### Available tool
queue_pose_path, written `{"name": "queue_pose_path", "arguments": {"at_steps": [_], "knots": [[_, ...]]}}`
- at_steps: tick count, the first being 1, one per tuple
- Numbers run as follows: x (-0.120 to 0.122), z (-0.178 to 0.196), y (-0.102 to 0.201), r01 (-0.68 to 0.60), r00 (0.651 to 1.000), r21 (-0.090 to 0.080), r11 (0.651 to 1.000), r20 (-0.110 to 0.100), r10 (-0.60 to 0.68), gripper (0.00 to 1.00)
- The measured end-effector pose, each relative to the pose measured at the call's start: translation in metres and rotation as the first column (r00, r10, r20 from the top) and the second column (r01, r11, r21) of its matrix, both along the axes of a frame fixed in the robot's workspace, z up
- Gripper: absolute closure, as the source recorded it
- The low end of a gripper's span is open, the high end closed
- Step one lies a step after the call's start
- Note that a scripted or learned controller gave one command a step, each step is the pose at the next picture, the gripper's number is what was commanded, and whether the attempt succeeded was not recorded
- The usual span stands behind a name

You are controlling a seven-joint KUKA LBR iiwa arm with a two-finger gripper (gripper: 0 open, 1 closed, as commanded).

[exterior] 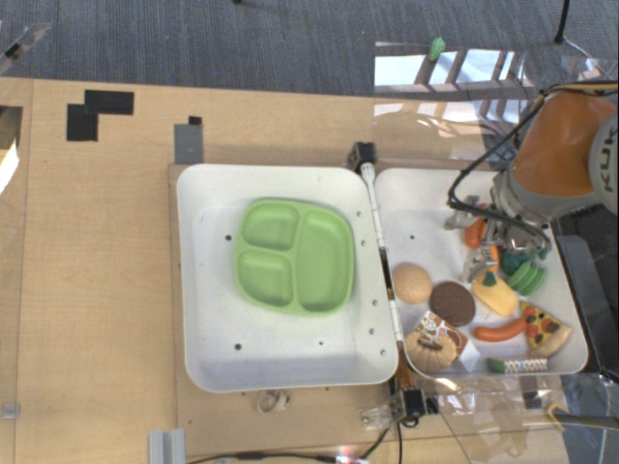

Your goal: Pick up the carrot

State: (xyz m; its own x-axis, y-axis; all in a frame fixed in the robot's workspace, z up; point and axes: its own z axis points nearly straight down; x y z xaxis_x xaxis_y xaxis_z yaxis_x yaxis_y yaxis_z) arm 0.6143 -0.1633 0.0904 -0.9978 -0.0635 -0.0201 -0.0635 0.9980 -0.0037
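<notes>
Camera view from above has the grey arm [571, 153] coming in from the right, its orange band bulging over the right bin [416, 211], wrist bent steeply down so the end effector [486, 245] points into the bin's far right part. The carrot [478, 233] shows as a small orange piece right at the metal fingertips, touching or just beside them; whether it sits between them I cannot tell, nor whether that end effector is released or clenched, since the wrist hides most of it. Just beside it lie a green ridged toy [527, 274] and a yellow wedge [495, 295]. Nearer the front sit a tan ball [412, 283], a brown disc [452, 303], a red sausage [499, 333] and a pizza slice [545, 329]. The left bin [208, 356] on the tabletop [87, 288] holds a green divided plate [295, 256].
</notes>
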Motion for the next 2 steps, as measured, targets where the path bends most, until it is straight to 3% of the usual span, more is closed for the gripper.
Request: {"name": "queue_pose_path", "arguments": {"at_steps": [1, 2], "knots": [[0.026, -0.002, -0.005, 0.321, 0.947, 0.006, 0.947, -0.006, -0.321, 0.0], [0.03, 0.013, -0.004, 0.314, 0.949, 0.008, 0.949, 0.009, -0.314, 1.0]]}}
